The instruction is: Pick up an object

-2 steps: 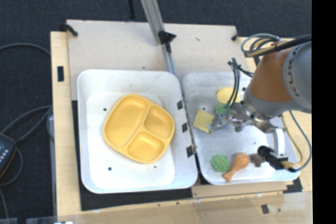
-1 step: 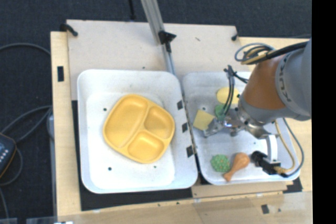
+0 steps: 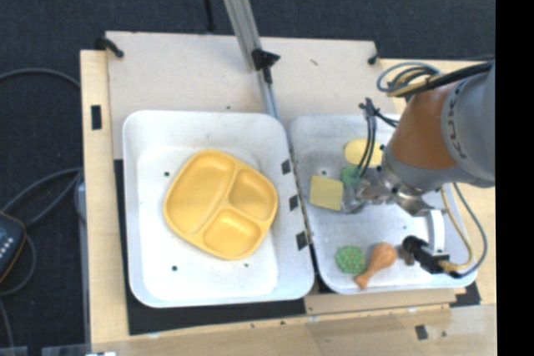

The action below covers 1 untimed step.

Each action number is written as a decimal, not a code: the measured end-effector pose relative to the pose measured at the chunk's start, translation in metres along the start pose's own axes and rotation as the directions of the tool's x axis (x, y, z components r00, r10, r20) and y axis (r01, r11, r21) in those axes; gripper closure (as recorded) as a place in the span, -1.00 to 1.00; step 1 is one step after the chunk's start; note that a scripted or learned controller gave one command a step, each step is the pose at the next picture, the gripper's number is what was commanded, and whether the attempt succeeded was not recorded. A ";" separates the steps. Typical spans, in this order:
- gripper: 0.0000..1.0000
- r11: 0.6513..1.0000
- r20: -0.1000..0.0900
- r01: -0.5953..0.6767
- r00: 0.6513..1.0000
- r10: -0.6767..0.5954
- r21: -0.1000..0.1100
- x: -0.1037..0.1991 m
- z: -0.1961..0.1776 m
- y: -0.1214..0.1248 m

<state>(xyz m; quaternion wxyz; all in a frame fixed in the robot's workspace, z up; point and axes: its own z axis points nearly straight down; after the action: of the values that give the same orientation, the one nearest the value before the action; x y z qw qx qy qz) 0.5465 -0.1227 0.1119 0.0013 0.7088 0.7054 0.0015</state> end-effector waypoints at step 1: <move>1.00 1.000 0.001 0.008 1.000 -0.008 -0.002 0.003 -0.045 0.000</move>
<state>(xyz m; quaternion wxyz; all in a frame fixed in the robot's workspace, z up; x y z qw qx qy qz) 0.5463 -0.1195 0.1567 0.0026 0.7061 0.7081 0.0019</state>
